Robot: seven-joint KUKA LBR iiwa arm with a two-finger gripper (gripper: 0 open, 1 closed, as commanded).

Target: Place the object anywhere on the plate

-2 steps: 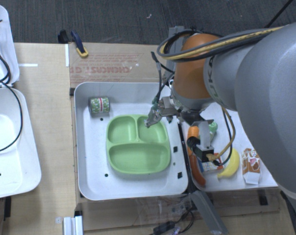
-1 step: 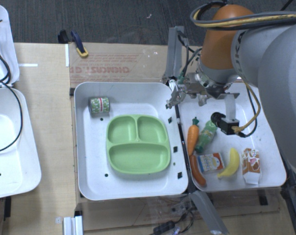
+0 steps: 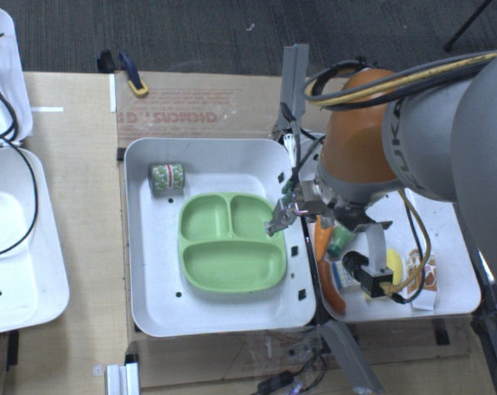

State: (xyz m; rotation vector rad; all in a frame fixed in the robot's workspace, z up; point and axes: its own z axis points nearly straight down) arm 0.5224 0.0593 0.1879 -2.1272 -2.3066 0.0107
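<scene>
Your tool (image 3: 280,218) hovers at the green plate's (image 3: 232,253) right rim; its grip state probably can't be told.

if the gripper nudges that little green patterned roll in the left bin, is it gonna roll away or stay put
The small green patterned roll appears to lie on its curved side on the white bin's floor, so a sideways nudge would probably send it rolling. It looks small and likely light, so even a gentle touch may shift it. The nearby bin wall and the green divided plate would probably stop it quickly.
</scene>
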